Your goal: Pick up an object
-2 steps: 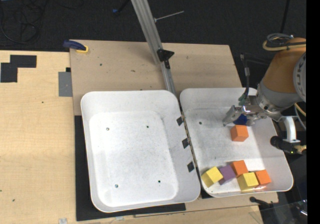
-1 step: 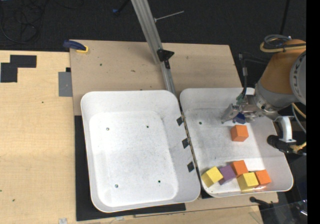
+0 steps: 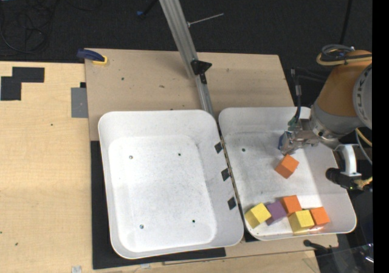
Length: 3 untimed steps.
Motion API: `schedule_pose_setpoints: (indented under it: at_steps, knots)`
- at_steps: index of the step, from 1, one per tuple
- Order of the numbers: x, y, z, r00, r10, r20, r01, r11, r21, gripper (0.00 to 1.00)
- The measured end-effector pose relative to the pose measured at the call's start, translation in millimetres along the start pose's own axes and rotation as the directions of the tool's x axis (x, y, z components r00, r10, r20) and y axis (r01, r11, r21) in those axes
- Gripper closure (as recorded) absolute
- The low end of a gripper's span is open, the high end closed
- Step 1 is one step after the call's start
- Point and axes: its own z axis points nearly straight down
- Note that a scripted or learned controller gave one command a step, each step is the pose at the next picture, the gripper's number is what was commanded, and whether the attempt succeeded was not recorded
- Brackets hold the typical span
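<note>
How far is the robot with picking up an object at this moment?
Done: the gripper has reached into the right bin, right above a lone orange cube. In hand: nothing certain; the cube sits tilted just below the gripper, and a grasp cannot be confirmed. Left: a clear lift. Five more cubes lie clustered near the bin's front edge.

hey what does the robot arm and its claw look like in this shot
The arm is a thick rounded body, grey with a broad orange band above the wrist. A coiled cable loops over its top. It narrows to a small metallic claw with a touch of blue and green at its mount.
</note>
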Motion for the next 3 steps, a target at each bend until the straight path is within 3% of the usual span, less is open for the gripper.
schedule_pose_setpoints:
  at_steps: [2, 3]
  knots:
    - [-8.5, -4.3, -113.6, 1.0, -0.009, 0.002, 0.009, 1.0, -0.006, 1.0]
    - [35.8, -11.8, -105.5, 1.0, -0.01, -0.003, 0.01, 1.0, 0.002, 1.0]
